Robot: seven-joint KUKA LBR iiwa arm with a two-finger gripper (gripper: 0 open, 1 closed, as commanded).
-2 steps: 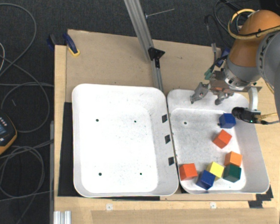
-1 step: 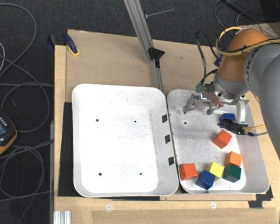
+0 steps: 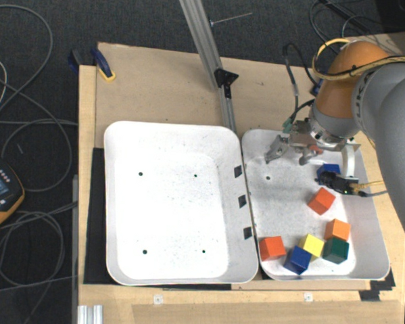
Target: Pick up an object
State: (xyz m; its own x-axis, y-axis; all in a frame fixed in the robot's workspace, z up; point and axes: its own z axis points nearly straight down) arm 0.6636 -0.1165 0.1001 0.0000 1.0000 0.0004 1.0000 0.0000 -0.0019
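My gripper point(image 3: 289, 154) hangs over the far end of the right bin point(image 3: 377, 258), its grey fingers spread open with nothing between them. A blue block point(image 3: 328, 171) lies just to its right, partly under the wrist. An orange block point(image 3: 322, 200) sits tilted in the middle of the bin. Along the near edge lie an orange-red block point(image 3: 272, 247), a blue block point(image 3: 297, 259), a yellow block point(image 3: 312, 245), a green block point(image 3: 335, 250) and another orange block point(image 3: 337, 229).
The left bin point(image 3: 120, 187) stands beside the right one, joined by black clips point(image 3: 242, 200). A slanted metal pole point(image 3: 208, 53) rises behind the bins. Cables lie on the floor at the left.
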